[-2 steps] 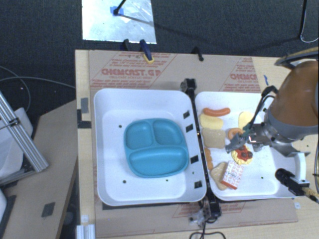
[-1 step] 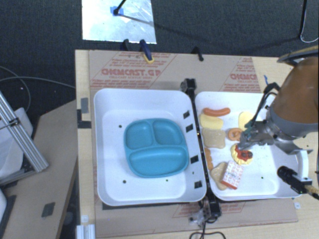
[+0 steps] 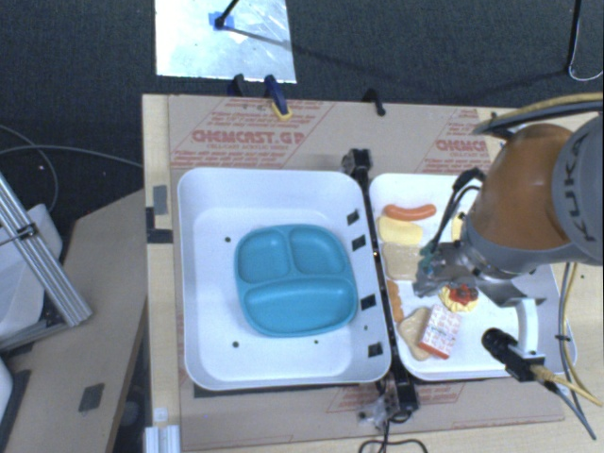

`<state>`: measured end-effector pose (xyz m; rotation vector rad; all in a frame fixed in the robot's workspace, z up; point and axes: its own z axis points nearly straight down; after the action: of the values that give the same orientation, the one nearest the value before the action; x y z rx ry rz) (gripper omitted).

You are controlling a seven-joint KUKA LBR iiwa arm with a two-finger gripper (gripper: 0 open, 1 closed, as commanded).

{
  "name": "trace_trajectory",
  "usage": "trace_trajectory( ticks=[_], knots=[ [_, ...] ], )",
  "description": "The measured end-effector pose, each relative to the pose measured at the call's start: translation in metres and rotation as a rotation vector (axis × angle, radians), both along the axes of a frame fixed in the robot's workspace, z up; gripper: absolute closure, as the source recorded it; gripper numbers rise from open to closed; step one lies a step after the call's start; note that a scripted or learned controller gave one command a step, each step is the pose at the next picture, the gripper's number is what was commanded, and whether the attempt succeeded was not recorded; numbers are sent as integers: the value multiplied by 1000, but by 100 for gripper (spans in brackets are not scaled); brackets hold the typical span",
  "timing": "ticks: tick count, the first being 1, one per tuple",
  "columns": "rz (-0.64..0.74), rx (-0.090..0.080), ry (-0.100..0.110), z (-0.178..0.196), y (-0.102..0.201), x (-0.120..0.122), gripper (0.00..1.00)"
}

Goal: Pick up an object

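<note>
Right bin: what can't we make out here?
- Right bin: its right part sits under the arm in the camera view, so whatever lies there is hidden.
- Gripper: too small and dark against the clutter to read.
- Round red-and-yellow item: partly covered by the wrist, identity unclear.
- Red-and-white packet: print too small to read.
- Sausage and blue divided tray are plain.

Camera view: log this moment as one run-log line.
arm: over right bin | gripper: low among toy food, nothing seen held | hot dog: far end | blue tray: left bin
</note>
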<state>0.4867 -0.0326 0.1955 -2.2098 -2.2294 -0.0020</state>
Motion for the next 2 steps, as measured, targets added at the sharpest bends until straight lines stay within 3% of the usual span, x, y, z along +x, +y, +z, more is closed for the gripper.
trace_trajectory(
  ticks=[1, 2],
  knots=[
    [4, 1, -14, 83, 65, 42, 100],
    [-15, -4, 2, 50, -3, -2, 100]
  ],
)
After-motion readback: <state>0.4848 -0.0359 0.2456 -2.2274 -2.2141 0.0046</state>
